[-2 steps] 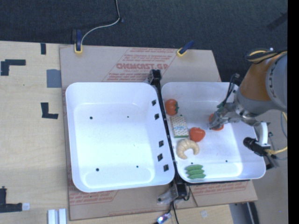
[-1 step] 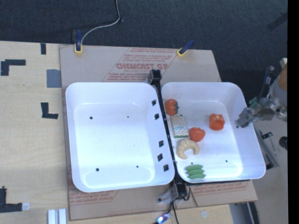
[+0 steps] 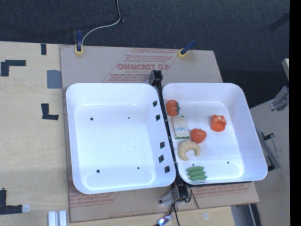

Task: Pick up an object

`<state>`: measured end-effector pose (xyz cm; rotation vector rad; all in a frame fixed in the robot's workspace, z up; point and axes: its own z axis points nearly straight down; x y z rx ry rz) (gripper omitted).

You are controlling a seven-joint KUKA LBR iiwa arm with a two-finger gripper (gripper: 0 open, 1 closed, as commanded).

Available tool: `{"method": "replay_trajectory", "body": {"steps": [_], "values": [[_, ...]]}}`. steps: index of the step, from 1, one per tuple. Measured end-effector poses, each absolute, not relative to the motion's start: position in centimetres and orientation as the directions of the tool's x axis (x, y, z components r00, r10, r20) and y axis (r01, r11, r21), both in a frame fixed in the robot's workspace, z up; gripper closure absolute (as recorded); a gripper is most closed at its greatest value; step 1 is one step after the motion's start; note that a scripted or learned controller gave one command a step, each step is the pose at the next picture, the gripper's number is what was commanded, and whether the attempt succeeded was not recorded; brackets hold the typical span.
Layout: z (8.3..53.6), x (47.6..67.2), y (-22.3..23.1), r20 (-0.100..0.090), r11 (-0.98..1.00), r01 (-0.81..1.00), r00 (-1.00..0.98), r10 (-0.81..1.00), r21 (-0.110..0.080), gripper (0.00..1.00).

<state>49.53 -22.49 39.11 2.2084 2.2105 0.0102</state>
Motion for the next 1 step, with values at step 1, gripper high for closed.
{"method": "replay_trajectory", "body": {"steps": [1], "values": [[38.23, 48.86, -8.98, 0.003, 0.015, 1.0, -0.015, 1.0, 0.0, 1.0]]}}
